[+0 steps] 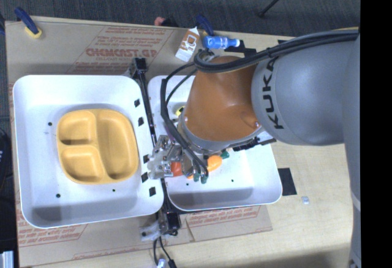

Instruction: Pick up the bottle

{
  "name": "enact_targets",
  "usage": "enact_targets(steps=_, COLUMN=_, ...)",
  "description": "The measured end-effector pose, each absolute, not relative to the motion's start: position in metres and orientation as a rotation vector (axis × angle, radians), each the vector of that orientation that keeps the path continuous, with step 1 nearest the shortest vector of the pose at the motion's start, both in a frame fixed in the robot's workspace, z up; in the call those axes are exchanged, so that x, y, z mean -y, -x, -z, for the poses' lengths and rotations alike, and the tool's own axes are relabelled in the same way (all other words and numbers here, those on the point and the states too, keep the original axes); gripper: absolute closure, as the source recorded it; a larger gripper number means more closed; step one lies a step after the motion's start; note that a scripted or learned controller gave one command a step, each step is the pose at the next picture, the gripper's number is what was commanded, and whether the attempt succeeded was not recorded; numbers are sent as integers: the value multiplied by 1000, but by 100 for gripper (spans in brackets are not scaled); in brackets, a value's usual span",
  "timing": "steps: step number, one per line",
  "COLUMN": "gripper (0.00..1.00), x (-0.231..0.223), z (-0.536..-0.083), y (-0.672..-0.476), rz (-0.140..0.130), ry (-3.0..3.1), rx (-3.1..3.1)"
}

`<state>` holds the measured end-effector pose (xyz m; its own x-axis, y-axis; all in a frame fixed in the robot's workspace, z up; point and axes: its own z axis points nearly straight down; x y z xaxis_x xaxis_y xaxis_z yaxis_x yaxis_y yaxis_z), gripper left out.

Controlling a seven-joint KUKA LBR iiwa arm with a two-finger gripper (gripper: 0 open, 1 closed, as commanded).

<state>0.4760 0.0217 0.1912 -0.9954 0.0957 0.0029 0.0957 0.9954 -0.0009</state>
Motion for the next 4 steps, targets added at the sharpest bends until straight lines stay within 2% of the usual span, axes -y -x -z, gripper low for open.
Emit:
enact_targets(steps=1, gripper=100, x=-55, z=-192, y=-476, rz=0, ry=-164, rx=3137)
enact_targets(steps=2, gripper=100, x=45, z=-196, y=-484, rz=-2, ry=-472, rx=3106)
enact_targets(steps=3, gripper=100, x=114, z=-122, y=-501, rz=0, ry=-292, rx=3125)
enact_targets(steps=4, gripper=100, x=128, z=-224, y=-489, rz=-2, ry=-784, rx=3044)
